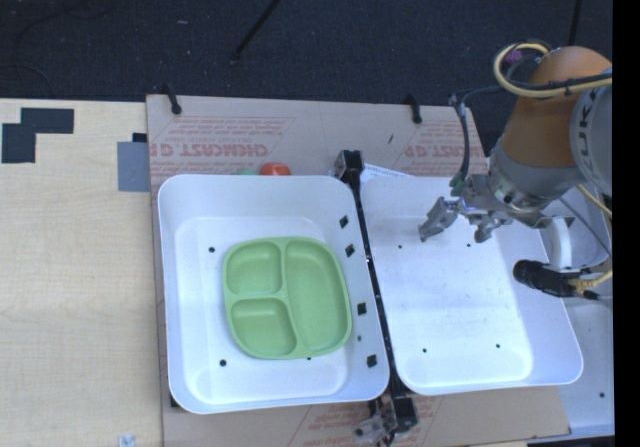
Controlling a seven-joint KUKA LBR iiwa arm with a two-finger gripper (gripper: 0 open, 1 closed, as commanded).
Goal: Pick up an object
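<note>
Dark floor with loose cables behind; pale wooden bench [70, 285] below, topped by a cardboard sheet [300, 140] bearing two shallow white bins side by side. Left bin [190, 235] — green three-section plate [287, 297] lying flat near its middle. Small orange-red object [275, 170] just past that bin's far rim, on the cardboard. Right bin [470, 335] — grey gripper [462, 222] hanging over its far end, fingers spread apart, nothing between them. Orange-banded arm [550, 125] reaching in from the right.
</note>
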